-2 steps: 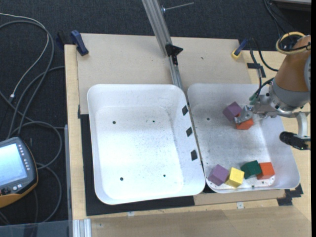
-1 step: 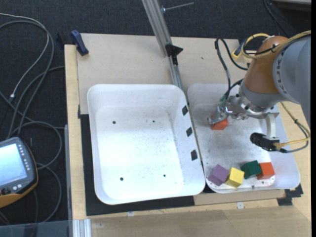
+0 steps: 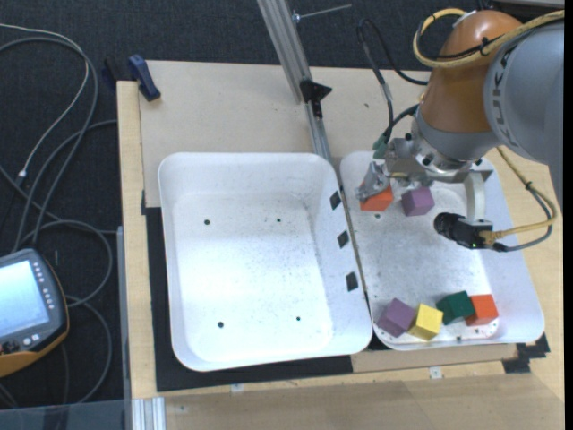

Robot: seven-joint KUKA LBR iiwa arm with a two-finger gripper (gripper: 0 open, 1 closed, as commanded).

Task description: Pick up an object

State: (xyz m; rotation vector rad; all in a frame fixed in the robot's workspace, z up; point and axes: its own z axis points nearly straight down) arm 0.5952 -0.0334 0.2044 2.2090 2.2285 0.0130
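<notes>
Grasp step — gripper [image 3: 383,189] at orange block [image 3: 377,201]; whether closed, cannot tell. Next — confirm hold, then lift.

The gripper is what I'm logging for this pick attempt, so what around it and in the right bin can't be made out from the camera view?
- Gripper: the wrist hides its fingertips, so any grip on the orange block is unclear.
- Purple block: contact with the gripper is unclear.
- Right bin: the arm covers its far end.
- Green block: it partly hides the neighbouring orange cube.
</notes>
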